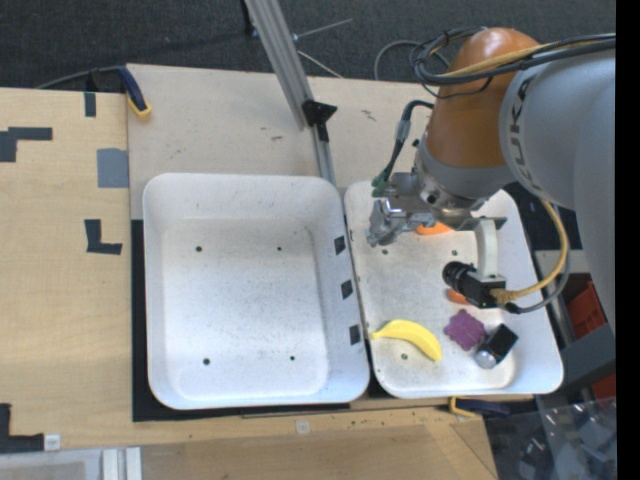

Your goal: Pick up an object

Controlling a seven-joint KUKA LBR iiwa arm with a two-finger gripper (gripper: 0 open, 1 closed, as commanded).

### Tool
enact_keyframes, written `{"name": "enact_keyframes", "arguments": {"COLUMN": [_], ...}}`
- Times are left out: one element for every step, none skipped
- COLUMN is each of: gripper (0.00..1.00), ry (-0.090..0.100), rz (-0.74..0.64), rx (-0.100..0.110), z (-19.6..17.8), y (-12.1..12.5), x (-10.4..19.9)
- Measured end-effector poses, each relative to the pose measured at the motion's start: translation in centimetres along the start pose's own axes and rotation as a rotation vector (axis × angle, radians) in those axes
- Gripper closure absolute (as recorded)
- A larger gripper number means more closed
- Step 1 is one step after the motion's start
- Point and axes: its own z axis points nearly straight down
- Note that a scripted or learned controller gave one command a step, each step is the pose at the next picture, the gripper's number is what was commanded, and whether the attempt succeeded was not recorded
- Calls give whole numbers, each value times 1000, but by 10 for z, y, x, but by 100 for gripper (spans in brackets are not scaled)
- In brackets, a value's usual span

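— What colours do the bins have?
— Both are white. The left bin (170, 268) is peppered with fine dark specks and a few black dots; the right bin (400, 288) is speckled the same way.
— And what lies in the right one?
— A yellow banana (410, 338), a purple block (464, 329), a black and silver piece (494, 347), and something orange (433, 230) by the arm.
— The arm itself?
— Grey, with an orange band (480, 98) above the wrist; the gripper (385, 223) is metallic grey.
— The bench?
— Pale wood (60, 298), with grey tape patches (112, 167).
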Motion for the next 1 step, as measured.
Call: {"name": "enact_keyframes", "arguments": {"gripper": [100], "ry": [0], "rz": [0], "rx": [0], "z": [0], "y": [12], "x": [54]}}
